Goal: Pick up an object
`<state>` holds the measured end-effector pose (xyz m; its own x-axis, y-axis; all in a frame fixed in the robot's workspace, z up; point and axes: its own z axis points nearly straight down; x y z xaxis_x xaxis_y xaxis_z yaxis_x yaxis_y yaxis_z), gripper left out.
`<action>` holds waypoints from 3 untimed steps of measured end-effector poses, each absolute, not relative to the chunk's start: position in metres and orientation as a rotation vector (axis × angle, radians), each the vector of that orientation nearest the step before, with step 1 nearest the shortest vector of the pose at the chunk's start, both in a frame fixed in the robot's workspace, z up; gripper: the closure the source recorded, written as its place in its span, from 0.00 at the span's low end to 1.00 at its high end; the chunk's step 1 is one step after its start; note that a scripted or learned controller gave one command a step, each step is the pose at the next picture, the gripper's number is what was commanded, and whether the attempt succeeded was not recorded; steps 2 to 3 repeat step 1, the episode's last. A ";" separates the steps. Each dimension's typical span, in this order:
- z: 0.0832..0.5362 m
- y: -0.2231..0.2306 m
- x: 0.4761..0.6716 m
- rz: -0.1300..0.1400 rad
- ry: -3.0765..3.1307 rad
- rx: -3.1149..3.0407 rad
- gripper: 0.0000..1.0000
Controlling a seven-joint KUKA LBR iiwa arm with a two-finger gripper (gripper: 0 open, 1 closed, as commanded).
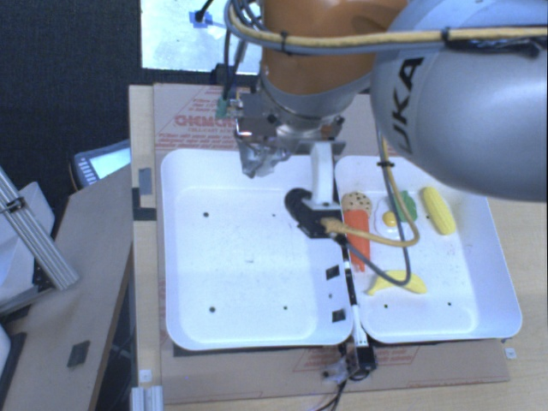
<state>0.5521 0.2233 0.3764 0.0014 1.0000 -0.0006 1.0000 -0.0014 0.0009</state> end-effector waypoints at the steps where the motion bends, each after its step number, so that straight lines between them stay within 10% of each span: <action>1: 0.400 0.235 0.503 0.001 2.228 2.216 1.00; 3: 0.400 0.235 0.503 0.001 2.228 2.216 1.00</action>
